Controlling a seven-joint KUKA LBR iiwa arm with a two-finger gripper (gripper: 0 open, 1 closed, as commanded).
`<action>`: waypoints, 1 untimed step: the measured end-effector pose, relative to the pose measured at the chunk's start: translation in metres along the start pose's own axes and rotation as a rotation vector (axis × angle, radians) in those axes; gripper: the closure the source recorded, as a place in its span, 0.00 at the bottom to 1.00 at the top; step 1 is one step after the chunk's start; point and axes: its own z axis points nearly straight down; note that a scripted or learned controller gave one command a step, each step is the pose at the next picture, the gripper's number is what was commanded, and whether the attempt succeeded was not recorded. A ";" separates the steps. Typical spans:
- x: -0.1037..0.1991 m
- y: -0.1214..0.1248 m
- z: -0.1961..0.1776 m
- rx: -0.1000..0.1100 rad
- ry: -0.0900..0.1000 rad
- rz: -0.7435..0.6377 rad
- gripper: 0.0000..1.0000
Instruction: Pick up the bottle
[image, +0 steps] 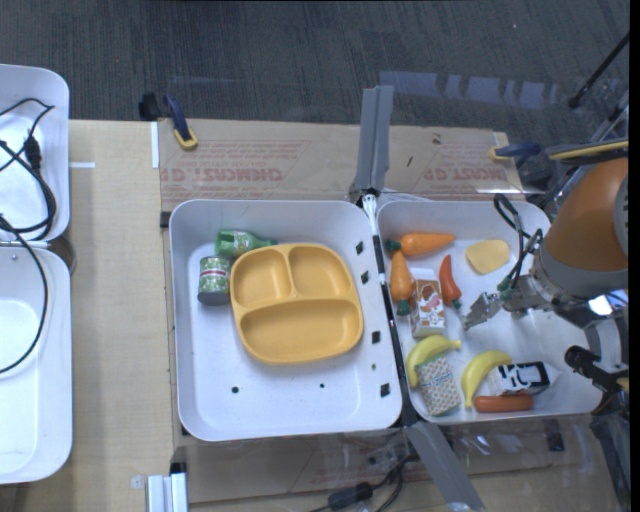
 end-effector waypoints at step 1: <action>0.007 0.048 -0.158 -0.001 -0.002 0.024 0.00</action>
